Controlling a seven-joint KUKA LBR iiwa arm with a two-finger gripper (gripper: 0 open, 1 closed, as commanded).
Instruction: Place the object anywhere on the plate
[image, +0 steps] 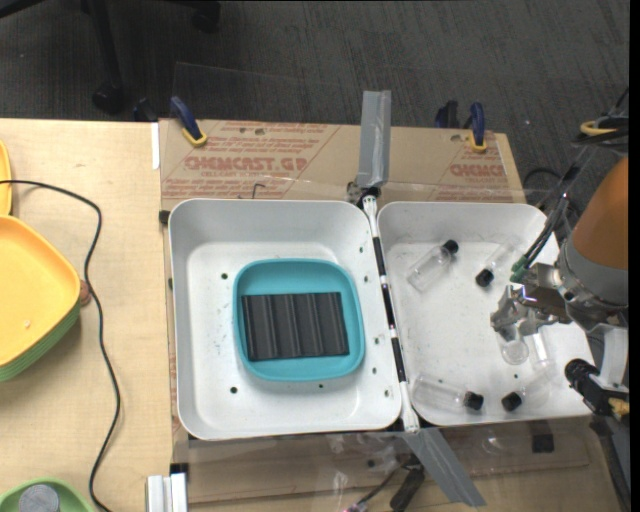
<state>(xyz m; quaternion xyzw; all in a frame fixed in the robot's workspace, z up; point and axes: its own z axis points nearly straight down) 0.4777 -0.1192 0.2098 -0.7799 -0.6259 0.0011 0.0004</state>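
The bench carries two shallow white bins side by side; the left bin (195, 300) holds a teal plate (297, 320) with a dark ribbed centre, lying flat near the bin's middle, which makes it a broad, level target for a drop; the right bin (450, 225) holds the loose objects, which look like small clear vials with black caps.

One vial (432, 263) lies on its side near the back of the right bin; another vial (447, 393) lies near the front edge with its cap pointing right; two further black caps show, one (485, 277) beside the arm and one (511, 402) near the front, their clear bodies hard to make out against the white floor.

The gripper (513, 322) hangs low over the right side of the right bin, the arm coming in from the right with its orange band above; a glassy, transparent shape sits just under it, possibly a vial, but the clear material and glare leave it uncertain; whether the gripper holds anything cannot be told here.

Judging by this, the task is at its picking stage; nothing rests on the plate yet; the likely next step calls for a firm hold, a lift clear of the bin wall, and a carry leftward across the divider (385, 290) between the bins.

The vials are smooth and round, so they may roll or slip.
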